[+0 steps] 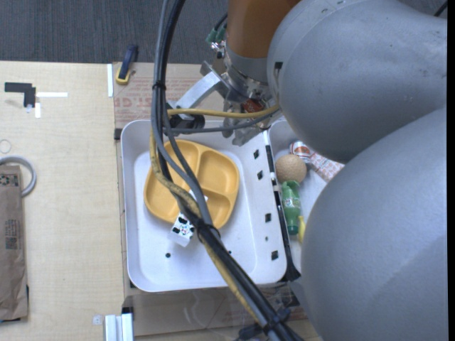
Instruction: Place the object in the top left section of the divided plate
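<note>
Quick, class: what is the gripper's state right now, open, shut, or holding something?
Gripper: cannot be told; it sits above the far rim of the left bin, past the yellow divided plate, with cables crossing it.

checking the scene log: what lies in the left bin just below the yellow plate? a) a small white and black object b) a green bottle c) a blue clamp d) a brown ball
a: a small white and black object lies on the bin floor against the plate's lower edge.
</note>
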`<state>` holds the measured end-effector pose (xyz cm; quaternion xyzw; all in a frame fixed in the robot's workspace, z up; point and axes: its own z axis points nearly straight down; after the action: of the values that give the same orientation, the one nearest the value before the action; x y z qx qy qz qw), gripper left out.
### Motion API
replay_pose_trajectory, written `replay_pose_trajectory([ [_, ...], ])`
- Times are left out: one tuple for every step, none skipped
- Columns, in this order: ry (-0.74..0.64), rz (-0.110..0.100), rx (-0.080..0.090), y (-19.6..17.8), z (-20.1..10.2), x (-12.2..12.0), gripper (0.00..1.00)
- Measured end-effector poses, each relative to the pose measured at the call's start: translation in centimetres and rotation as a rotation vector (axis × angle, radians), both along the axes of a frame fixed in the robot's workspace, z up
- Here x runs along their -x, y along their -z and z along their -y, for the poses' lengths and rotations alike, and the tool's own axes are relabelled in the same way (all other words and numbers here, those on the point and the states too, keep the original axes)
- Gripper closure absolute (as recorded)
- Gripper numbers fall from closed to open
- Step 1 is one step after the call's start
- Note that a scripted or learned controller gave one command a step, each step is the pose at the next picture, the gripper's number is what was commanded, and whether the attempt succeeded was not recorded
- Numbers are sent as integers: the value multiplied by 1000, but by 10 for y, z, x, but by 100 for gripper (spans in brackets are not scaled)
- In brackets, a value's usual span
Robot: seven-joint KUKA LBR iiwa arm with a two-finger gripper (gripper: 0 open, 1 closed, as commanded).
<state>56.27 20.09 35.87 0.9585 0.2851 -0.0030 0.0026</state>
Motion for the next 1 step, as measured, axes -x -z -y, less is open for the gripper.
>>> replay_pose_trajectory([
  [1,-3,4,-8,1,-1,100],
])
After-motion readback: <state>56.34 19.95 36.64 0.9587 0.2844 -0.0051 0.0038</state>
